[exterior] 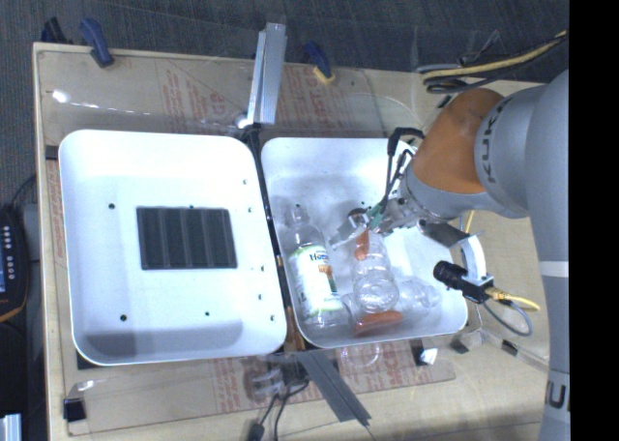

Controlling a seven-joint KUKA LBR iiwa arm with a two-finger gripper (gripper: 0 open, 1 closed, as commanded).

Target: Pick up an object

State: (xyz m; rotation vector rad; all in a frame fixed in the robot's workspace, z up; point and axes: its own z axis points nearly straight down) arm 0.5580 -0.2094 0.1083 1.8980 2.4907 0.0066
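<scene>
Where bottles (360,279) lie, gripper (372,220) above, R bin (319,163).

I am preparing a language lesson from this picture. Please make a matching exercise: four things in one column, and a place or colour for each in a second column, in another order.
Things:
1. dark grate
2. bottle with green label
3. blue clamp
4. orange band

Places or colours:
A. on the arm above the wrist
B. in the right bin, near its left wall
C. on the floor of the left bin
D. at the bench's far edge, left side

Pairs: 1-C, 2-B, 3-D, 4-A
</scene>
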